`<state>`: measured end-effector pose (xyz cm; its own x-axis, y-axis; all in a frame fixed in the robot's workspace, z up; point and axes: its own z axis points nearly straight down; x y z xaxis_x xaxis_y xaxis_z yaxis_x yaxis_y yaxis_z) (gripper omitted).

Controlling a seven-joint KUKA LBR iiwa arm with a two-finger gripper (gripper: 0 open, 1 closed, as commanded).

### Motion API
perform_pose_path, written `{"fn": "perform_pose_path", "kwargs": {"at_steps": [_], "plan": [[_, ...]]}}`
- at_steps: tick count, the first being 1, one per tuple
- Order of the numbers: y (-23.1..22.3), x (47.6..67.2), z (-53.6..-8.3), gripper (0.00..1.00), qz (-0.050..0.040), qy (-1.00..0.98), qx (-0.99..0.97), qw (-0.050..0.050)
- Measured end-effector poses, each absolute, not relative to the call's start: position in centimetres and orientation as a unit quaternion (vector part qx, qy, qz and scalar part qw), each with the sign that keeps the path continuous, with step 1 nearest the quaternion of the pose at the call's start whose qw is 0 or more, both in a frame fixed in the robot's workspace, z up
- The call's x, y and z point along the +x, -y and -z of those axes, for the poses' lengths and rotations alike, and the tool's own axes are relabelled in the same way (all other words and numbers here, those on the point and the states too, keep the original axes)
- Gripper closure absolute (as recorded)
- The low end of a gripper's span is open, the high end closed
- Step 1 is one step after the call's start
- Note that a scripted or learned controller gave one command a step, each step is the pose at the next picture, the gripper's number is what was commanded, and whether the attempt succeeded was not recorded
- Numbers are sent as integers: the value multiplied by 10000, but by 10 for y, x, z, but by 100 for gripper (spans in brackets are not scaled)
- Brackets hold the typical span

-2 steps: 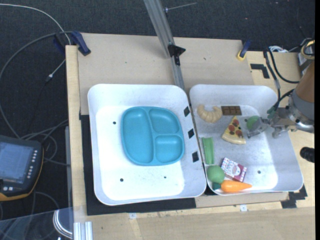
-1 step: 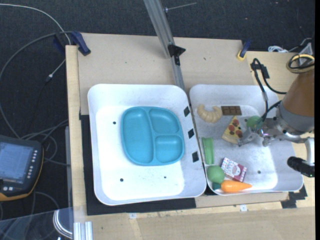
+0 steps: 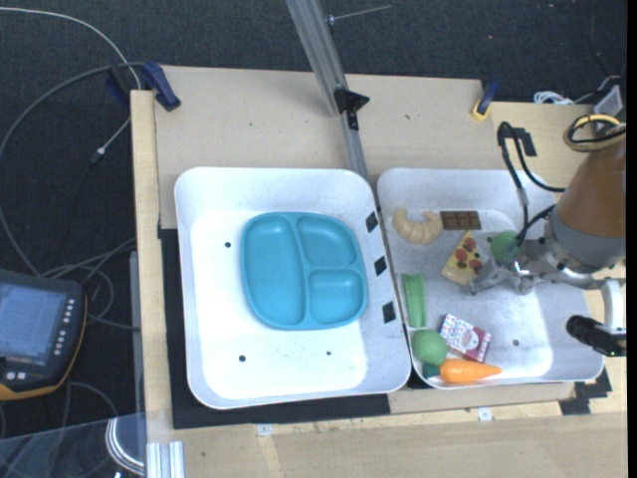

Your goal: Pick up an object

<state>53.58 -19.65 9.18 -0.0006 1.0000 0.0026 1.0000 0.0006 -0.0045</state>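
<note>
White bins: two shallow bins sit side by side on a wooden bench, the left bin [image 3: 199, 366] and the right bin [image 3: 528, 352].
Left bin: it holds a blue divided plate [image 3: 302, 269] with three sections, lying flat near the middle.
Right bin, far side: a tan croissant [image 3: 418, 227] lies beside a brown chocolate bar [image 3: 460, 220].
Right bin, middle: a yellow pizza slice [image 3: 464, 260] with red spots lies just left of the gripper [image 3: 498, 279].
Right bin, near side: a green strip [image 3: 414, 300] lies along the left wall; a green ball [image 3: 430, 347], a red and white packet [image 3: 465, 337] and an orange carrot [image 3: 468, 371] crowd the near left corner.
Arm: grey with an orange band, it reaches in from the right, low over the right bin.
Gripper: its grey tips lie just beside the pizza slice's near right edge, perhaps touching it; a small green thing [image 3: 504, 243] shows just beyond the wrist.
Fingers: I cannot tell whether they are spread or closed, and nothing is seen between them.
</note>
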Motion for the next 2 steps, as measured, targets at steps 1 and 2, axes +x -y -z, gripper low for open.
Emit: {"fn": "perform_pose_path", "kwargs": {"at_steps": [1, 2], "plan": [[196, 537, -104, 100, 6, 7075, -7068, 10], [195, 533, -148, 100, 12, 7075, -7067, -26]]}}
